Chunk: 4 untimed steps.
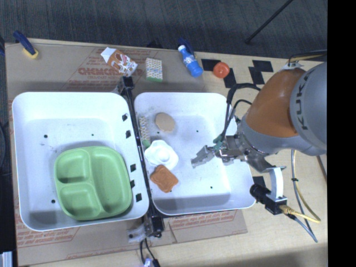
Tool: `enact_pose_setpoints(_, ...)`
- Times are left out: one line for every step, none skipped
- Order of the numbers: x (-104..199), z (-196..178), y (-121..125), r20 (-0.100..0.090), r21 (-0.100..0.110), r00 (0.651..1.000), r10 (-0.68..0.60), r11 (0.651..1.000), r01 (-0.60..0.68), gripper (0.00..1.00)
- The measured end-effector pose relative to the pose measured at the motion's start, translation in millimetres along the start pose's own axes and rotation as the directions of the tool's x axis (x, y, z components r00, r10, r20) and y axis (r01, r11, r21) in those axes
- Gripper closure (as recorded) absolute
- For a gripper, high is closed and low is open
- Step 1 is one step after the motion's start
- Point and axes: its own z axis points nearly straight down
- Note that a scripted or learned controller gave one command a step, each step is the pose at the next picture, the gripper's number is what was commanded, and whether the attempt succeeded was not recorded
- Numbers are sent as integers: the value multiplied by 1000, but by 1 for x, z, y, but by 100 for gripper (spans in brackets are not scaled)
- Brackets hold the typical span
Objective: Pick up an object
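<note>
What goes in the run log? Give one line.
hand over right bin floor | holds nothing | tan, white, brown items near divider | green tray left bin

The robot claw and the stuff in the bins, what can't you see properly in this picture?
- Claw, camera view: too small and blurred to tell open from shut.
- White thing, right bin: overexposed, so its kind is unclear.
- Blue clip, far left: partly cut off by the frame edge.
- Packet label: too small to read.

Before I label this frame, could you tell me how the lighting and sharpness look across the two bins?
In the camera view, the light is even and soft; the left bin and right bin read bright white with no harsh glare; the green tray throws a faint shadow; the gripper is slightly soft, as is the whole frame; the floor above the bench is dark.
</note>
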Motion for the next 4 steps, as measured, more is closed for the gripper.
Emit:
enact_pose_setpoints(33,-71,0,1,-3,1000,-3,1000,3,0)
enact_pose_setpoints(86,-40,0,0,0,1000,-3,1000,3,0)
enact_pose_setpoints(95,-8,-1,0,3,1000,-2,1000,2,0)
enact_pose_setpoints(95,-8,-1,1,2,1000,-2,1000,2,0)
